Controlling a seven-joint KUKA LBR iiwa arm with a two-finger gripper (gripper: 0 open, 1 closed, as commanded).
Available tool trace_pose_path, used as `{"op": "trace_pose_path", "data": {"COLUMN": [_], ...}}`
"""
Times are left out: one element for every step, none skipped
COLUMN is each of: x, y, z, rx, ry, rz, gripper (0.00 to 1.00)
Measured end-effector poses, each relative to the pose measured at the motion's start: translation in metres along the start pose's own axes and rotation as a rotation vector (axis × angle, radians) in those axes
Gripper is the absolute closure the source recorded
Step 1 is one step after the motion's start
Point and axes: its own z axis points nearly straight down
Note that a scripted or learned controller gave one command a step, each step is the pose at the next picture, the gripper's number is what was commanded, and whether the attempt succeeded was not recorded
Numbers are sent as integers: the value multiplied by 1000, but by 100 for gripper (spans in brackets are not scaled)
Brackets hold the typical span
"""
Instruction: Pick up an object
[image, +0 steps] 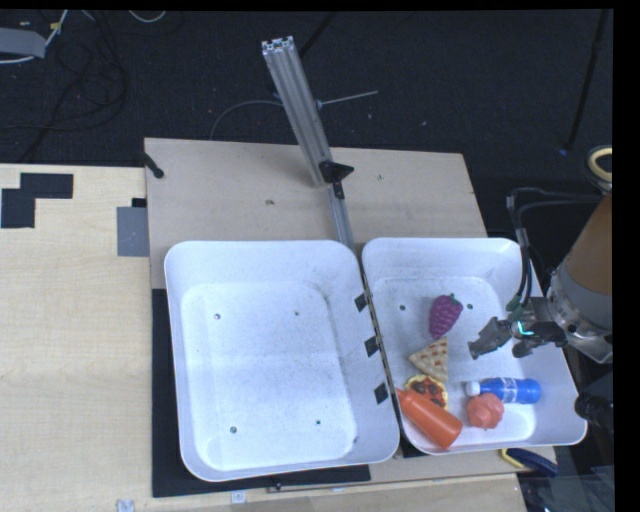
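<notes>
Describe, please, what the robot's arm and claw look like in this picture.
The arm enters from the right, with an orange-brown section above a grey wrist. Black cables loop beside it. The claw is dark grey metal with two short fingers, and a small teal light glows at its base.

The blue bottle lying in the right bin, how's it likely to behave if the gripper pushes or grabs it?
The blue bottle lies on its side and looks cylindrical, so a sideways push would probably roll it. It appears small and plastic, so likely light and stiff. The red ball-like toy just beside it might block rolling that way.
</notes>
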Motion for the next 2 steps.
{"op": "trace_pose_path", "data": {"x": [0,7], "y": [0,1], "z": [0,61], "rx": [0,5], "ry": [0,1], "rz": [0,0], "gripper": [0,0]}}
